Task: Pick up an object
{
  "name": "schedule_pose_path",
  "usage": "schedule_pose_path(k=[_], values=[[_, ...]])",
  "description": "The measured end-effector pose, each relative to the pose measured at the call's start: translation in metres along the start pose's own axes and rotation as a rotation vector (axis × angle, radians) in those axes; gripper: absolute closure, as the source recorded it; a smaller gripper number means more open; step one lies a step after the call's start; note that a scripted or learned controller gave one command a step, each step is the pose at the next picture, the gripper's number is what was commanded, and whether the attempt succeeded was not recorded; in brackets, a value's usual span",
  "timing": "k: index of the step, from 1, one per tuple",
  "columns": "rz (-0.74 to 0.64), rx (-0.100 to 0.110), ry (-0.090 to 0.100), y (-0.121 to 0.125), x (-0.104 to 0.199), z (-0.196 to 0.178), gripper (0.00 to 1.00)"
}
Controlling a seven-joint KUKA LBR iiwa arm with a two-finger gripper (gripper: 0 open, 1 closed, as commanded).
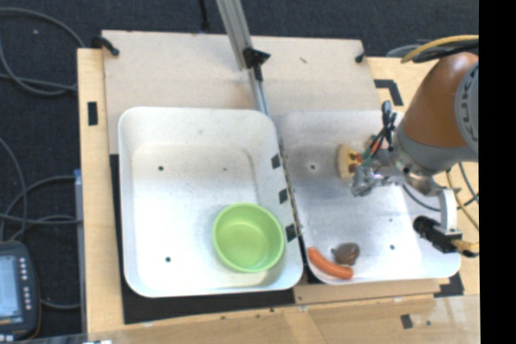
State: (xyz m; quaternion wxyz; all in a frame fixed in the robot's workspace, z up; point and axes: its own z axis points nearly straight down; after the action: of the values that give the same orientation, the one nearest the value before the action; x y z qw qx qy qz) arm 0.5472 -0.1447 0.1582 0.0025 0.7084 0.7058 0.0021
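Note:
My gripper (360, 177) hangs low over the middle of the right bin (322, 142), below the orange band of the arm. A small pale yellow object with a red spot (347, 160) lies right beside it on the left, partly hidden by the wrist. An orange carrot-like stick (329, 264) lies at the right bin's front edge. A brown lump (347, 253) rests just behind that stick. In the left bin (161, 141) a green bowl (247, 237) sits near the front right corner.
A slanted aluminium pole (230, 4) rises from the back of the bench between the bins. Cables and a black connector (435, 234) hang off the arm over the right bin's right side.

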Motion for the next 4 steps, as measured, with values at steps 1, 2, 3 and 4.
schedule_pose_path(k=[1,2,3,4], values=[[-0.007,-0.003,-0.001,0.004,-0.001,-0.065,1.00],[-0.007,0.001,0.000,0.006,-0.002,-0.089,1.00],[-0.012,0.003,0.002,0.025,0.050,-0.098,1.00],[-0.010,0.007,0.001,0.029,0.102,-0.088,1.00]])
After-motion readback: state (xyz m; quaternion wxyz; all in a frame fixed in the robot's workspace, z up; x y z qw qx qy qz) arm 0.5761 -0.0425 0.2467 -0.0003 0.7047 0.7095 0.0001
